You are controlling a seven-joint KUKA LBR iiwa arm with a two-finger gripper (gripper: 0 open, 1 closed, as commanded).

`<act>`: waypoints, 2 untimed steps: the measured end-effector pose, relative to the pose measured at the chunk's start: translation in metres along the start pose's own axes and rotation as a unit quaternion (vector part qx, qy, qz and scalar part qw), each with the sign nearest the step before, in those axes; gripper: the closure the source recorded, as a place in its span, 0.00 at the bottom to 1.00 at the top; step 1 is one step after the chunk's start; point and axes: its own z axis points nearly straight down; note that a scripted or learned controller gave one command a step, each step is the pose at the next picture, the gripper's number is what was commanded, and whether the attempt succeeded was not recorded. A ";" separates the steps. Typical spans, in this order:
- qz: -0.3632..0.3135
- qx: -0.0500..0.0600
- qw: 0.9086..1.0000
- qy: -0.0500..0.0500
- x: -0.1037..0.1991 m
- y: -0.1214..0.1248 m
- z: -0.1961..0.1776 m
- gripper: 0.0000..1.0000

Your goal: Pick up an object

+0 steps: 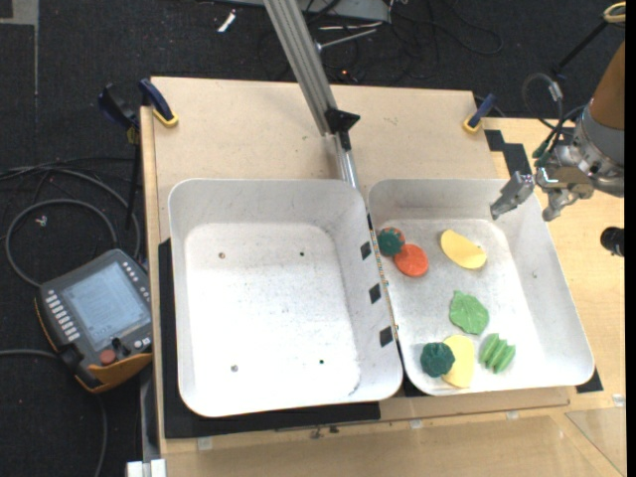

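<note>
**Camera view: claw spread above the right bin's far corner, holding nothing**

Camera view, read from the left: a grey teach pendant (94, 311) with an orange edge lies on the dark floor, its cable looping away behind it. Beside it stands the pale wooden surface (258, 132), with yellow-tipped clamps at its far corners. The left bin (199, 207) takes up the near left of the surface. A slanted metal pole (303, 58) comes down from the top of the picture to the gap between the two bins.

The right bin (556, 286) touches the left one along their shared edge. Nearest that edge sit a small green and orange piece (390, 239) and a red-orange round piece (411, 260), touching each other. Just beyond them lies a yellow piece (463, 249). Toward the near side are a light green leafy piece (468, 313), a dark green piece (436, 358) pressed against a pale yellow piece (461, 359), and a ridged green piece (497, 353) just beside them.

The claw (532, 195) hangs over the bin's far right corner, its two fingers spread apart with nothing between them, well apart from every piece.
</note>
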 end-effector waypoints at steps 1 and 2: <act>-0.001 -0.002 1.000 -0.001 0.000 0.001 -0.003 0.00; 0.000 0.000 1.000 0.000 0.006 -0.001 0.041 0.00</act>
